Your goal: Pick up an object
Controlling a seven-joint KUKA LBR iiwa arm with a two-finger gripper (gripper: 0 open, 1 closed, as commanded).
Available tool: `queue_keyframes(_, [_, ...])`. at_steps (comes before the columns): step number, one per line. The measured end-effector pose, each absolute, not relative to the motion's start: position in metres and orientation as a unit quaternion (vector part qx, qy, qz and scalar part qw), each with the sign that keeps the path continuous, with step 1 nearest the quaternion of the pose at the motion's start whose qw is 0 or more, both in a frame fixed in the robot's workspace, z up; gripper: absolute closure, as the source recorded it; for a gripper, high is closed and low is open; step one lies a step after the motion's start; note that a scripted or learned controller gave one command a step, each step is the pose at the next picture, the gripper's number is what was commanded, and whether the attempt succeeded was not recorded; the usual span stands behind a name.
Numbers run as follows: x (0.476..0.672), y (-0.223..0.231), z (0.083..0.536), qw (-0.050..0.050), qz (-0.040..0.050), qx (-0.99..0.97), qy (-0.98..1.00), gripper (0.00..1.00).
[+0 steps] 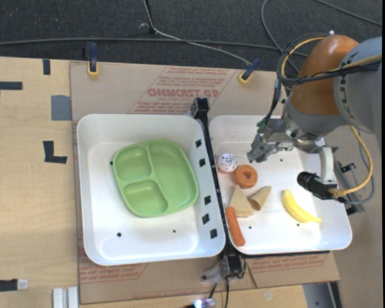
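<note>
The right bin [279, 239] holds several toy foods: a sprinkled white donut [227, 162], an orange ring donut [246, 176], a tan wedge [259, 197], a pale block [240, 205], a carrot [235, 226] and a banana [299, 207]. My gripper [259, 150] hangs over the bin's upper middle, just above and right of the orange donut, fingers pointing down-left. Nothing shows between the fingers. The grey arm with its orange band [324, 63] reaches in from the right.
The left bin [93, 140] carries a green divided plate [156, 177]. A black divider [206, 172] runs between the bins. Cables [346, 188] hang off the wrist over the right bin's right side. Cardboard [173, 88] lies under both bins.
</note>
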State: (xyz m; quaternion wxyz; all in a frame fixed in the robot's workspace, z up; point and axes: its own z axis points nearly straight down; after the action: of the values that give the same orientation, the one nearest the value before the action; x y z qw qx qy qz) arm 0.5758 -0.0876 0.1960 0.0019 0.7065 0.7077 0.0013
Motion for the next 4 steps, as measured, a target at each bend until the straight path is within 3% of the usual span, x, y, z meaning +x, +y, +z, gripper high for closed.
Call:
queue_keyframes(1, [0.582, -0.082, 0.257, 0.002, 0.0017, 0.706, 0.708, 1.00])
queue_keyframes(2, [0.582, -0.082, 0.268, 0.000, -0.0001, 0.707, 0.707, 1.00])
queue_keyframes(4, [0.581, 0.019, 0.268, 0.000, 0.0000, 0.705, 0.709, 1.00])
